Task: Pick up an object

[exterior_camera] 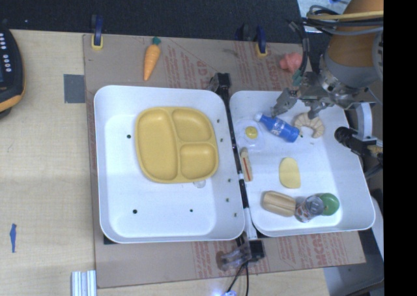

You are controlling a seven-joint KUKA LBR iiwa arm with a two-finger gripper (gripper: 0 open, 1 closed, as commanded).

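Note:
My gripper hovers over the back of the right bin, open, and I see nothing between its fingers. Just in front of it lie a small blue bottle and a tan croissant. Further forward in the same bin are a yellow oval piece, a tan bread roll and a clear bottle with a green cap. A small yellow disc sits near the bin's left wall.
The left bin holds a yellow divided plate. A thin orange stick lies along the wall between the bins. On the board behind the bins rest a toy carrot and a pink object.

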